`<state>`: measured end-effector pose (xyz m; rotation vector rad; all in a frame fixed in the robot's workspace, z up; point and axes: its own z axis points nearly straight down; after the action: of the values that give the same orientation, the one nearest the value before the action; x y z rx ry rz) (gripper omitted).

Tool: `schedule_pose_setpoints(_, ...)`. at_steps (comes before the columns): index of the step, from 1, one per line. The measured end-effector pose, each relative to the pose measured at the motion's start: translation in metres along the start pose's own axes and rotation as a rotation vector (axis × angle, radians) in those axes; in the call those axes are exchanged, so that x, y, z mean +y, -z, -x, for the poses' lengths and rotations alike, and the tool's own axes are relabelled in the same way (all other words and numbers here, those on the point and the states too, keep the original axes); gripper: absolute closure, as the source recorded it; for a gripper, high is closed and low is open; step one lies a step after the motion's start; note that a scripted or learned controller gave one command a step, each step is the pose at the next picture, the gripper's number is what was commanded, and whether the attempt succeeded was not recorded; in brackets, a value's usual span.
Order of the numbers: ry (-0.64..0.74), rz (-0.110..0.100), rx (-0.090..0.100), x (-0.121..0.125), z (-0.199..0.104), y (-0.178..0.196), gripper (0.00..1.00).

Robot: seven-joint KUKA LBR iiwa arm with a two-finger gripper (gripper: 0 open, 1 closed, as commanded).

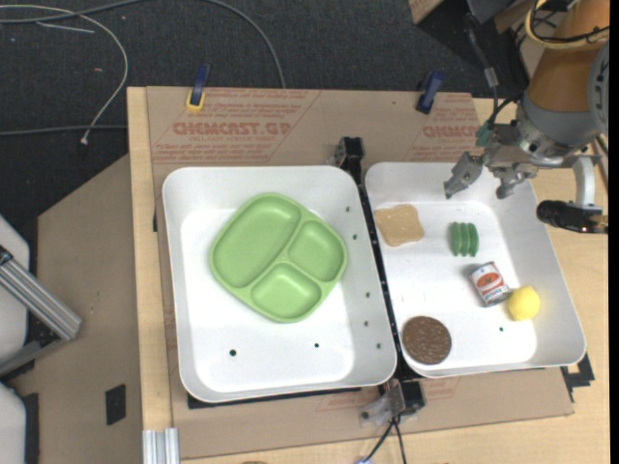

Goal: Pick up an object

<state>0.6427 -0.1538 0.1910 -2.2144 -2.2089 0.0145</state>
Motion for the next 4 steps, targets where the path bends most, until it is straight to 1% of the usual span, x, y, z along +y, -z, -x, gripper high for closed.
schedule_pose_setpoints(1, 0.003, 0.015, -0.003, 0.003, 0.000, 0.009, 0.00)
schedule_pose_setpoints(2, 0.004, 0.009, -0.001, 0.009, -0.002, -0.052, 0.00)
schedule_pose_setpoints(3, 0.005, 0.012, -0.002, 0.009, -0.003, -0.104, 0.00)
schedule_pose_setpoints(4, 0.005, 0.018, -0.002, 0.011, -0.003, -0.089, 1.00)
